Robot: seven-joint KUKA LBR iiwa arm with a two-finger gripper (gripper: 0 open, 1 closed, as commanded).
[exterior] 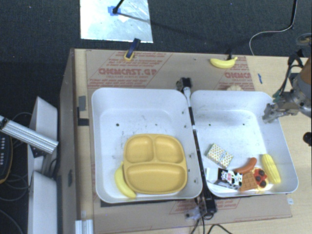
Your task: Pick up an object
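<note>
The right bin (229,111) holds a heap of toys near its front: a patterned square packet (219,154), a hot dog (245,165), a yellow corn cob (270,168), a waffle with berries (254,179) and a black-and-white cow piece (230,178). In the left bin (139,106) lies a yellow divided plate (155,163) with a yellow banana (123,183) at its front left edge. My gripper (272,112) hangs at the right bin's right rim, well above and behind the heap, with nothing seen in it.
A second yellow banana (223,61) lies on the cardboard behind the right bin. A black divider bar (192,130) runs between the bins. A shiny sheet (116,12) lies on the floor beyond the bench.
</note>
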